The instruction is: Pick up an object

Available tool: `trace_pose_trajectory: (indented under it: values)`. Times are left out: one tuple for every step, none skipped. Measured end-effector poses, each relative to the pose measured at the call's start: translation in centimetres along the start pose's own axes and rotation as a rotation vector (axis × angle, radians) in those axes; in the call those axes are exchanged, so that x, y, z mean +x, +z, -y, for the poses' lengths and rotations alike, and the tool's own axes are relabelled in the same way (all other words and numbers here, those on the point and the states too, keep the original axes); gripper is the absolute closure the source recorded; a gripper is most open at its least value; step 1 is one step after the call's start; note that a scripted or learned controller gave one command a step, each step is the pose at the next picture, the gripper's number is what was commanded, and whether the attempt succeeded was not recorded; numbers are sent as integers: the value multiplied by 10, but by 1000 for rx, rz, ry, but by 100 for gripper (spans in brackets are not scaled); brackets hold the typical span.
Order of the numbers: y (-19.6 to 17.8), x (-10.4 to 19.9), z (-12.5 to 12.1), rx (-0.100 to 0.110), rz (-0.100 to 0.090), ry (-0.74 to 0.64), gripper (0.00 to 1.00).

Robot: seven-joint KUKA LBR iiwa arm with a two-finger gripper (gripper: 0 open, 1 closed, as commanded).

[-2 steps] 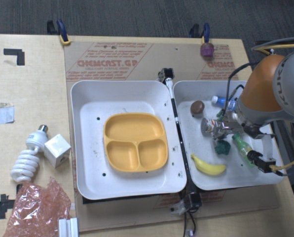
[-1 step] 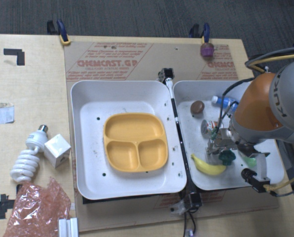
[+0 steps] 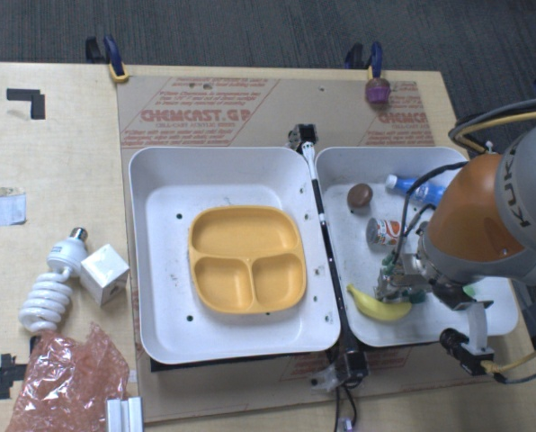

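Camera view. A pale wooden bench [image 3: 52, 160] stands on dark carpet and carries two shallow white bins side by side. The left bin [image 3: 160, 196] holds a yellow sectioned tray [image 3: 247, 259]. The right bin [image 3: 340, 174] holds a banana [image 3: 376, 306] at its 7 o'clock corner, a brown round object [image 3: 360, 195] at 11 o'clock, a small can [image 3: 382, 232] near centre and a blue-and-white bottle [image 3: 410, 185] at 12 o'clock.

The gripper [image 3: 401, 282] sits low, directly above the banana's 1 o'clock end. Whether its fingers are apart or together cannot be told; the wrist body masks them.

Handling, judged: the banana is light, soft-skinned, curved and easily bruised. Take it across the mid-body, not the tips.

Clearance: the banana lies close to the bin's near wall and the centre divider [image 3: 320, 214]. Open room lies toward 12 o'clock, short of the can.
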State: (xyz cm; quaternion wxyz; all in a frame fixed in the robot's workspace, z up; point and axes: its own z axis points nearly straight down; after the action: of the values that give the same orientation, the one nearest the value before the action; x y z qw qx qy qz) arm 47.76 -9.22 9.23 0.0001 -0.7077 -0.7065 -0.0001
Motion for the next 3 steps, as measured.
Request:
trace_pose_trajectory:
  values:
    - [0, -1, 0, 0, 0, 0, 0]
    - [0, -1, 0, -1, 0, 0, 0]
    - [0, 0, 0, -1, 0, 0, 0]
